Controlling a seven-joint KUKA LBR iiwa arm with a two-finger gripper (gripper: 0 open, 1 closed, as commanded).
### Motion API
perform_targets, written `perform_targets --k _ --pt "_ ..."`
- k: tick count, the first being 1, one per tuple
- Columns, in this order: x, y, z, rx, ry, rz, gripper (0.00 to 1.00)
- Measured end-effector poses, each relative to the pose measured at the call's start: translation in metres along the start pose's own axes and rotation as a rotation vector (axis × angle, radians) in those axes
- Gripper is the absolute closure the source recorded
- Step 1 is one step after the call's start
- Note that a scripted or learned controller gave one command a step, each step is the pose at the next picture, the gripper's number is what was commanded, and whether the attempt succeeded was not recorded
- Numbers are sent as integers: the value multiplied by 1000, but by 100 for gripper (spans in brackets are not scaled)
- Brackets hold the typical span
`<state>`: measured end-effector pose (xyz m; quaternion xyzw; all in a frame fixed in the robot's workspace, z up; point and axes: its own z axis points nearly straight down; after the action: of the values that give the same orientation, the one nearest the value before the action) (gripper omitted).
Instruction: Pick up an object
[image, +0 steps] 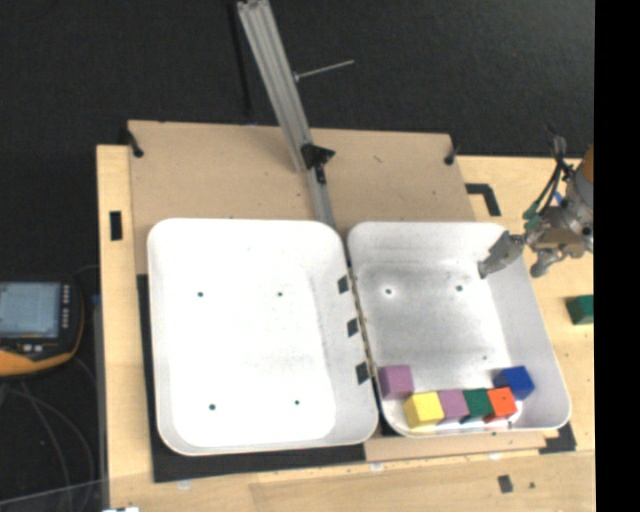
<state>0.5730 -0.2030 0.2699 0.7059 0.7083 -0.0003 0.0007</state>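
Small coloured cubes — purple (396, 379), yellow (423, 408), lilac (453, 404), green (477, 403), orange (501, 402), blue (515, 380) — clustered along near wall of right white bin (430, 260) | claw (520, 255) over that bin's far right corner, fingers spread, nothing between them — well apart from cubes | left white bin (250, 330) beside it on wooden surface (240, 170)

A single fixed camera is mounted above the bench (250, 170) and looks down at a slant. Both white bins, the left bin (250, 330) and the right bin (450, 300), fall fully within the frame at moderate range. Dark floor borders the bench at top and left.
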Motion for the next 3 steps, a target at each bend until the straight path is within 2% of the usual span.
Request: perform_targets --k 1,2,3 --pt "-1 1 -11 -3 -1 -4 100" --pt "57 12 -35 -4 2 -5 100" --pt "171 11 -52 -3 3 -7 100"
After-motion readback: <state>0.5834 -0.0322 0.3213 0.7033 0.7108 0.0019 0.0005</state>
